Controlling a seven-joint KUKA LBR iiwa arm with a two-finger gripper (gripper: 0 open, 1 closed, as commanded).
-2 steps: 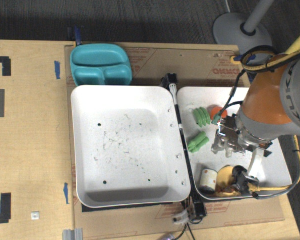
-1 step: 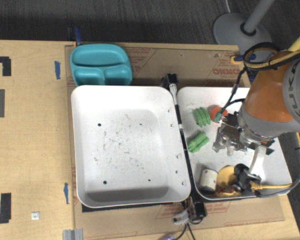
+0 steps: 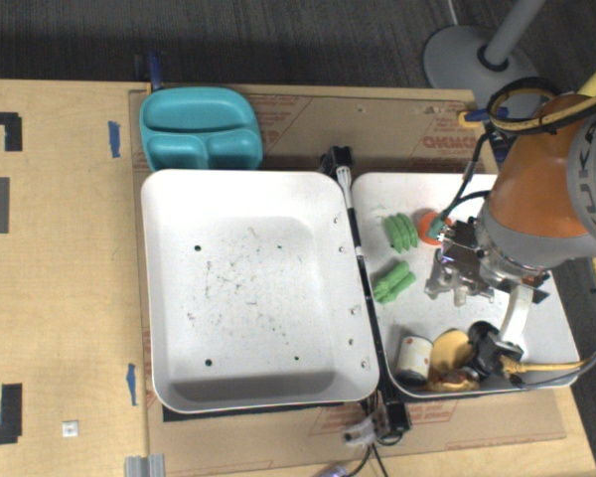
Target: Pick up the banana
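Subject: right bin (image 3: 402, 189) and its contents.

1. The banana (image 3: 449, 350) lies on the floor of the right bin, against the bin's near wall and about midway along it. It is yellow with brown patches. Part of it is covered by robot hardware on its right side.
2. A white can (image 3: 412, 358) with a dark end lies just left of the banana in the same bin, close to touching it. Contact cannot be confirmed.
3. The gripper (image 3: 455, 284) hangs over the middle of the right bin, farther from the near wall than the banana and apart from it. Nothing is seen in its grasp. Whether it is released or clenched cannot be told from this angle.
4. The arm (image 3: 541, 197) comes in over the right bin's right side and covers much of that half.
5. A green ridged piece (image 3: 401, 230) lies in the far left part of the right bin. A second green piece (image 3: 393, 282) lies nearer, by the bin's left wall. The two are apart.
6. An orange item (image 3: 432, 225) sits just right of the ridged piece and is partly hidden under the arm. Its shape cannot be made out.
7. The left bin (image 3: 248, 286) stands against the right bin's left wall. Its floor shows scuffs and small dark specks.
8. A teal tray (image 3: 201, 129) rests on the bench (image 3: 60, 266), well to the left of the right bin and beyond its far wall.
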